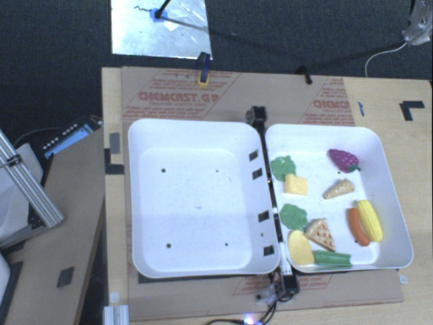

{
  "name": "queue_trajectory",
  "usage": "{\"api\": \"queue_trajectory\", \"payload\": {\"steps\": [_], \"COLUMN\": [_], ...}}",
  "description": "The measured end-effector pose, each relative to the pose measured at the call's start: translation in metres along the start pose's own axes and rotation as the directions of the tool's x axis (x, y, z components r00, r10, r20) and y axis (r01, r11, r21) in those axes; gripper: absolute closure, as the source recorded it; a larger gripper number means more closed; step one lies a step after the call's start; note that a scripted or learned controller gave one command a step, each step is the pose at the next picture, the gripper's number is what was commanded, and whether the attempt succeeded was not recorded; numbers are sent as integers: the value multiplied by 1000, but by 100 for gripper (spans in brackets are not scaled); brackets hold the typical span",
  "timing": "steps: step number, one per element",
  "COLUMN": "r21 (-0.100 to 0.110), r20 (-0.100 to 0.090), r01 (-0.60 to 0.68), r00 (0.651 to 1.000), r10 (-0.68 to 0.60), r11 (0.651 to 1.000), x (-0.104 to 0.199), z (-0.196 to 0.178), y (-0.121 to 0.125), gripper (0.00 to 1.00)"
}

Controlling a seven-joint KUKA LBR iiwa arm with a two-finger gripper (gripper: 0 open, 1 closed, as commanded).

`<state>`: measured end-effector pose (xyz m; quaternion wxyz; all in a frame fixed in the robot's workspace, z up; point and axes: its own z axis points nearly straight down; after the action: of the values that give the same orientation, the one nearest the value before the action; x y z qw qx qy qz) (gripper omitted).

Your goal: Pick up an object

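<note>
The right bin (379,147) holds several toy foods. A purple grape bunch (343,159) lies near its far right. A green broccoli (282,166) and a yellow cheese cube (295,184) sit by the left wall. A tan bread wedge (339,189) lies mid-bin. An ear of corn (369,220) rests beside an orange carrot (357,227) at the right. Toward the front lie another green piece (293,216), a pizza slice (320,234), a yellow lemon (300,248) and a green bean pod (332,258).
The left bin (196,195) is white with small dark dots on its floor. Black clips (258,174) line the seam between the bins. A cardboard sheet (230,93) lies under both bins on the wooden bench. A cable runs at the far right.
</note>
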<state>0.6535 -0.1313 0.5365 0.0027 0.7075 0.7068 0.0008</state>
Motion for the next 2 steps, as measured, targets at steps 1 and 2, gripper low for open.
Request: {"api": "queue_trajectory", "payload": {"steps": [1,2], "r21": [0,1], "r20": [-5,-1], "r01": [6,0], "r00": [1000,1000], "r10": [-6,0], "r11": [1000,1000], "x": [37,2], "z": [-3,1], "y": [-137,-124], "gripper": [100,100]}}
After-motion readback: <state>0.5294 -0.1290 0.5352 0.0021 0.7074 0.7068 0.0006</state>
